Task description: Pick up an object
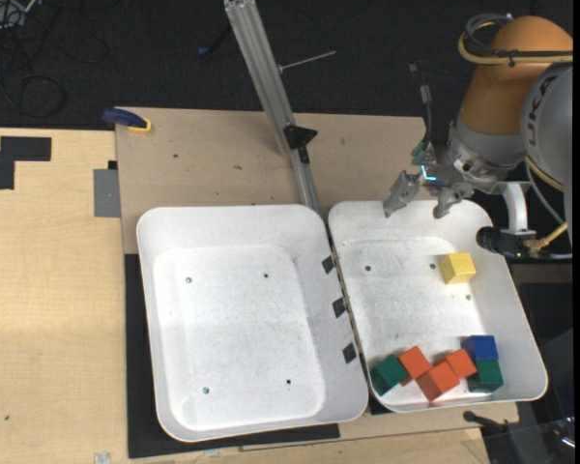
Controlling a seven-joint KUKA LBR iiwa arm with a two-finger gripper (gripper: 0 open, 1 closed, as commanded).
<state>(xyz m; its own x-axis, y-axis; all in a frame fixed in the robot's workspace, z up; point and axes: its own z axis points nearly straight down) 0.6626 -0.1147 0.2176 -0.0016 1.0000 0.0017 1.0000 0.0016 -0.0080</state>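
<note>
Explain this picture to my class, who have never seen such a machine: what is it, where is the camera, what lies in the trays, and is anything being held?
One camera looks down at a slant on a bench with two shallow white trays. The grey and orange robot arm reaches in from the right. Its claw, two fingers spread apart, hangs over the far rim of the right tray with nothing between them. In that tray a yellow block lies alone; orange, green and blue blocks crowd the near corner. The left tray shows bare white floor.
</note>
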